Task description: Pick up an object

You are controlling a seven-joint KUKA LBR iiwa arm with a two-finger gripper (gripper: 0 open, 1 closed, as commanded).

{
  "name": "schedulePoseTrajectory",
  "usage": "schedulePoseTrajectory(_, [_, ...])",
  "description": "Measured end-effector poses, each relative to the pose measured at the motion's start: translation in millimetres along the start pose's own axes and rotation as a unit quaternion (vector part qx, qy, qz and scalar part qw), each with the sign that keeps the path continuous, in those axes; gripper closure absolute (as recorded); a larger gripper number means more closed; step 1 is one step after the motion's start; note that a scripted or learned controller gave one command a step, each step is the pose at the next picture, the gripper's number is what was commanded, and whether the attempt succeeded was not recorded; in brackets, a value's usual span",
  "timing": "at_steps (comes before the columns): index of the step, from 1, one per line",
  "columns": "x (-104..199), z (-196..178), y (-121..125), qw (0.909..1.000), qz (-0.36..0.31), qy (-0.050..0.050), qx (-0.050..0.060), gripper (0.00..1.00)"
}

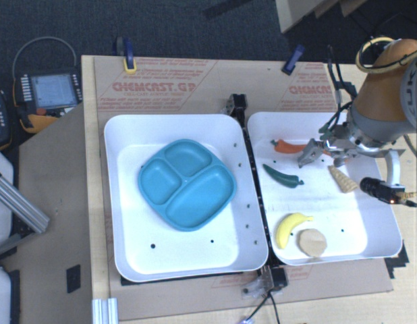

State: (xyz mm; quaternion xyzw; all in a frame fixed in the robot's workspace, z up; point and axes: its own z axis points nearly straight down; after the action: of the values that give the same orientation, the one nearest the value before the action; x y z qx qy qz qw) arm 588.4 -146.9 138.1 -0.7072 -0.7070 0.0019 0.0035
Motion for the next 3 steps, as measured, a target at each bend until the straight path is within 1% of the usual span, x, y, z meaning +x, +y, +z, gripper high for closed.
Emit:
schedulePoseTrajectory(1, [0, 50, 0, 1.0, 0.0, -0.001, -0.003, 0.0])
schedulePoseTrajectory(2, [0, 39, 1, 1.0, 0.0, -0.001, -0.005, 1.0])
schedulePoseTrajectory(3, [-6, -8, 8, 1.0, 0.0, -0.002, -0.007, 1.0])
